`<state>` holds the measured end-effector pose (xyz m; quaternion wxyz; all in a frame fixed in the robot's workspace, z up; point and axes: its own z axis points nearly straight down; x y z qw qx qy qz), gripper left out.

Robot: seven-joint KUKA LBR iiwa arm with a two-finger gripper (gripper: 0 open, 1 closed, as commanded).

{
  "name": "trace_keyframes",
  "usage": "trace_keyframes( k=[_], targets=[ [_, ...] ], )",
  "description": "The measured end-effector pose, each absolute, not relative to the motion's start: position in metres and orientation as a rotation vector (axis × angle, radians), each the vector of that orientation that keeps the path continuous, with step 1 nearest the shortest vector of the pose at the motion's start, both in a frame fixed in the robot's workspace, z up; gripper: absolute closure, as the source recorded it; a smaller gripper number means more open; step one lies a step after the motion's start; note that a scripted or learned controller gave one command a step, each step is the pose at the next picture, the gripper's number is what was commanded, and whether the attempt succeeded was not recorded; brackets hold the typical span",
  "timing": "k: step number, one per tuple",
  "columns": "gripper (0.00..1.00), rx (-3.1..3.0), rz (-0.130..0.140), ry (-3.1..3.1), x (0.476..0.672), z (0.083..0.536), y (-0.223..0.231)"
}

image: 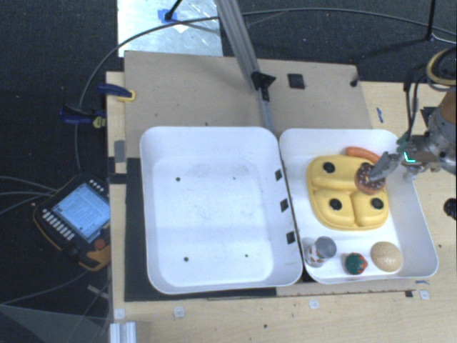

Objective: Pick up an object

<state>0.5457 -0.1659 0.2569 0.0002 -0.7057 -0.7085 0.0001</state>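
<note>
Along the front edge of the right bin (418, 224), nearest the camera, we see three small things in a row: a grey-capped item (321, 249), a green and red ball (355, 263) and a beige egg-shaped piece (385, 256), each just beside the next. Any of them could serve as the object to pick, but the gripper (374, 174) is not there; it hangs further back, over the yellow moulded tray (343, 199) that fills the middle of that bin. Right under its tip we make out a small brown round thing (368, 182) resting on the tray's right side, and we judge this to be the target. Whether the tool is wide, narrow or already closed on it we cannot tell, since its tip is dark and overlaps the piece.

An orange carrot-like thing (363, 152) lies just behind the tray, near the approach path. To do this step well, we would centre over the brown piece, come straight down without nudging the tray or the orange thing, close firmly, then lift slowly and check that the piece rises too. Further out, the left bin (153, 191) sits alongside, touching the right one at the middle.
</note>
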Motion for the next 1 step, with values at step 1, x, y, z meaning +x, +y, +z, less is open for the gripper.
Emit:
trace_keyframes(
  k=[1],
  targets=[
    [0.00,-2.218,-0.002,-2.227,0.5463,0.2577,-0.1659]
  ],
)
